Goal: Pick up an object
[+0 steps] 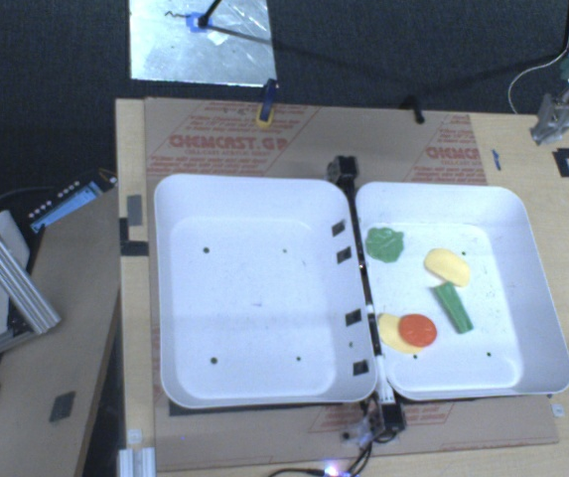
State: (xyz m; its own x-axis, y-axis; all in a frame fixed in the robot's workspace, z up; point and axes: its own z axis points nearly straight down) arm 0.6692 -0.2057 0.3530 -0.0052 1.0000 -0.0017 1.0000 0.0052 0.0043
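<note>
Red round piece [418,330] overlapping yellow piece [392,333], right bin [532,266]

1 fixed camera looks down at a slant from well above the bench, framing both shallow white plastic bins [254,296] and the brown cardboard sheet [224,142] beneath them.

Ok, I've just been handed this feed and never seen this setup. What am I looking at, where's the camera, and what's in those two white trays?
You have a single fixed camera above a bench, looking down at a slant. Two shallow white bins sit side by side: the left bin and the right bin. The right one holds small toy-like pieces: a green lump, a yellow piece, a green stick, and a red disc overlapping another yellow piece. The job is to lift one of these. The robot arm would reach in from the right.
</note>
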